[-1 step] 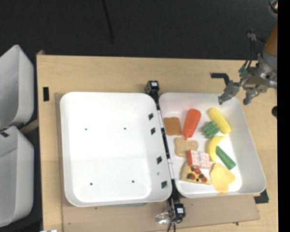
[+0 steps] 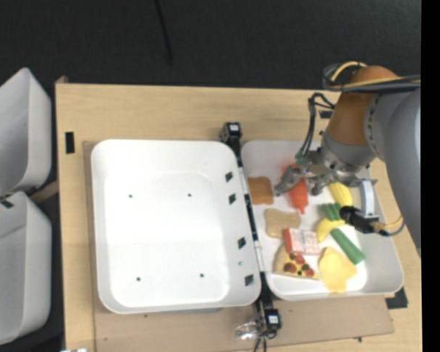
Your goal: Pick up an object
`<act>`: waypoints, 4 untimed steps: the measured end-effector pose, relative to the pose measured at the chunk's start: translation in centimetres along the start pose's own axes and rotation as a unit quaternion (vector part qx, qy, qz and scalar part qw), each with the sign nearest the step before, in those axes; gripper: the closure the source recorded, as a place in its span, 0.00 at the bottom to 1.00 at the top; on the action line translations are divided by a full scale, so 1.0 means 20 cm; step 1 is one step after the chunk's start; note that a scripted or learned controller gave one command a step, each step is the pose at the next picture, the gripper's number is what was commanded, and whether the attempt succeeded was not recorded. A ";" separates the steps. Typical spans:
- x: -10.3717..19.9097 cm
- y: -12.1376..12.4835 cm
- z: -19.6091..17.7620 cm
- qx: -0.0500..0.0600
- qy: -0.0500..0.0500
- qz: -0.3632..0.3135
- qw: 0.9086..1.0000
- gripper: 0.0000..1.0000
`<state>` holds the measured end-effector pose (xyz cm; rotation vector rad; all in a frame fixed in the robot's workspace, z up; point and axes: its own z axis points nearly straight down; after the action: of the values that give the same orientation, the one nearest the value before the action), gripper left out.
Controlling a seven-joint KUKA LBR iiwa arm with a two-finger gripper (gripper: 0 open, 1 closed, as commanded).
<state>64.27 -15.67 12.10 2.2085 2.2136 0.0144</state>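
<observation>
We see the gripper [image 2: 299,183] low in the right bin [image 2: 385,270], fingers grasping an orange carrot [image 2: 298,194]; toast [image 2: 260,190], banana [image 2: 340,193] crowd close beside.

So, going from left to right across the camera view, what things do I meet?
Left bin → brown toast → orange carrot → tool → green stick
</observation>
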 end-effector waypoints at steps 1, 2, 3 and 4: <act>0.24 0.23 0.04 -0.005 -0.003 -0.002 1.000 0.00; 0.22 0.24 -0.04 -0.012 -0.004 -0.002 1.000 1.00; 0.22 0.24 -0.03 -0.010 -0.004 -0.003 1.000 0.00; 0.30 0.19 -0.11 -0.003 -0.003 0.001 1.000 0.00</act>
<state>68.04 -9.62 14.31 2.2044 2.2064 0.0156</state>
